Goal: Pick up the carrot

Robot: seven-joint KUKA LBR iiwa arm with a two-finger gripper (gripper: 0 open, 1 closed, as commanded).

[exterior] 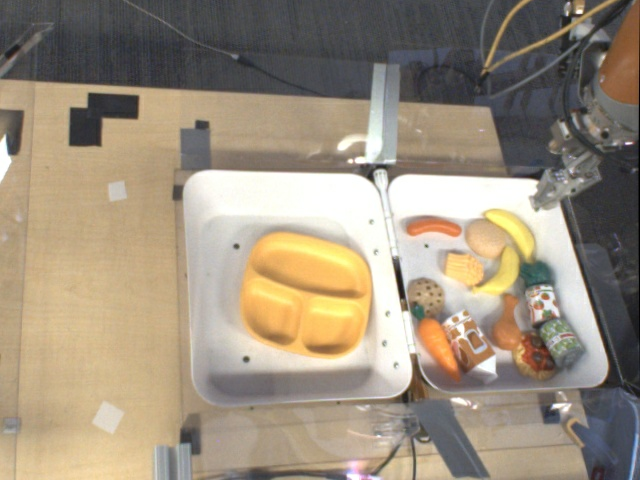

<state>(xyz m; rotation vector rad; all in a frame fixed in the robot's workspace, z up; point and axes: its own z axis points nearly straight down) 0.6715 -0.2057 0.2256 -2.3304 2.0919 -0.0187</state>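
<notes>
Cam view: I see the carrot (437, 345) lying near the front-left corner of the right bin (580, 268), touching the small carton (469, 340) on its right, w/ the cookie (425, 295) just behind it. Gripper (562, 185) hangs over that bin's back-right corner, well apart from the carrot; can't tell its state. Left bin (215, 228) carries a yellow divided tray (305, 292) at center.

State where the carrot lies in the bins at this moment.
The carrot lies in the right bin, near its lower left corner in the camera view, just below the cookie and beside the small carton.
</notes>
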